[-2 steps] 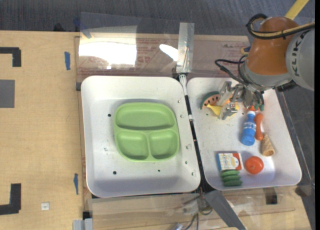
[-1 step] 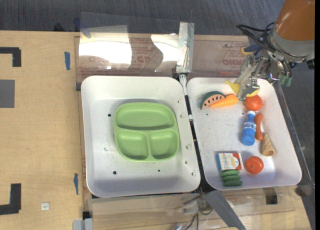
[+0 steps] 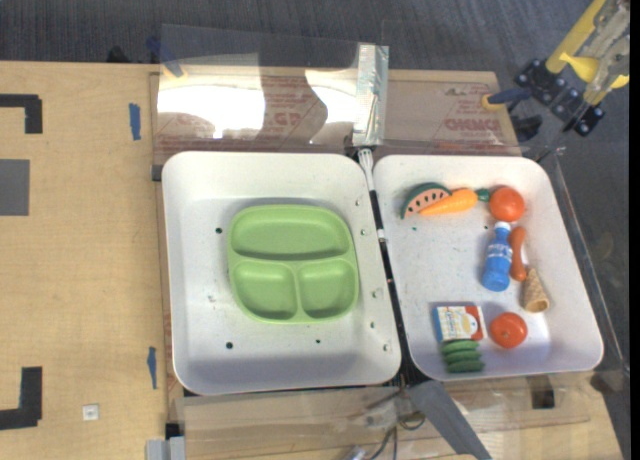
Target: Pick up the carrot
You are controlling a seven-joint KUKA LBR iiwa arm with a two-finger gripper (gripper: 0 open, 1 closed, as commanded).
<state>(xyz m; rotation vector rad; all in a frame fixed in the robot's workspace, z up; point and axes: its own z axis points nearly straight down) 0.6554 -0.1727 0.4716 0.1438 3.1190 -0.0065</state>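
The carrot (image 3: pixel 449 203) is orange with a small green top at its right end. It lies on its side near the far left corner of the right bin (image 3: pixel 570 248). Its left end touches a watermelon slice (image 3: pixel 421 196), and a red tomato (image 3: pixel 507 204) sits just to its right.
The right bin also holds a blue bottle (image 3: pixel 497 259), an ice cream cone (image 3: pixel 535 291), a second tomato (image 3: pixel 509 330), a small carton (image 3: pixel 458 322) and a green ridged piece (image 3: pixel 461 355). A green divided plate (image 3: pixel 293 261) lies in the left bin (image 3: pixel 190 248). Yellow gear with black clamps (image 3: pixel 585 43) stands at the far right.
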